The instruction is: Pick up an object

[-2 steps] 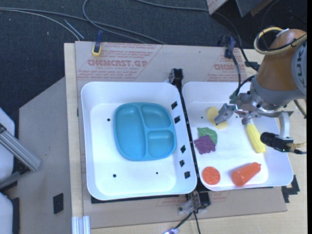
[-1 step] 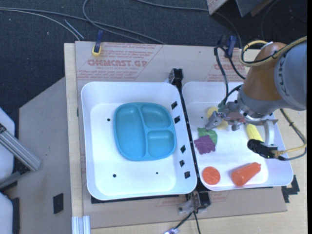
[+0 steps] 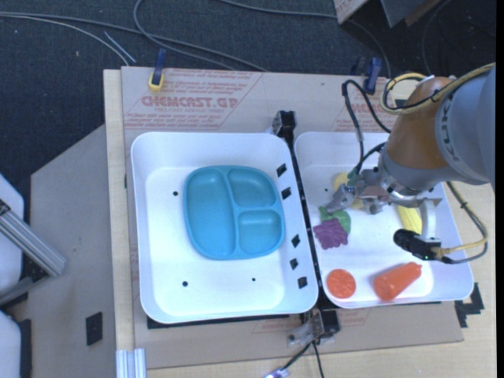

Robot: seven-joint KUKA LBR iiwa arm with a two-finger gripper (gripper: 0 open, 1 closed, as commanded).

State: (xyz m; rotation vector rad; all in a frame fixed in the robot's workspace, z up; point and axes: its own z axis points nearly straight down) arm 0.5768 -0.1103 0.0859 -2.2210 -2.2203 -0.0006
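My gripper (image 3: 342, 201) is low in the right bin (image 3: 449, 290), near that bin's left side, on the grey arm with its orange band. Just below it lies a purple bunch of grapes (image 3: 331, 233), with a small green piece (image 3: 344, 220) at its upper right edge. A yellow item (image 3: 340, 182) peeks out just above the gripper. A yellow banana-like piece (image 3: 410, 219) lies to its right, partly under the wrist. An orange round fruit (image 3: 341, 283) and an orange carrot-like piece (image 3: 398, 280) rest near the bin's front wall.
The left bin (image 3: 150, 211) holds a blue divided plate (image 3: 234, 211). A black divider with clips (image 3: 295, 203) runs between the bins. Cables (image 3: 358, 124) loop over the right bin's back, and a black connector (image 3: 416, 242) hangs by the wrist.
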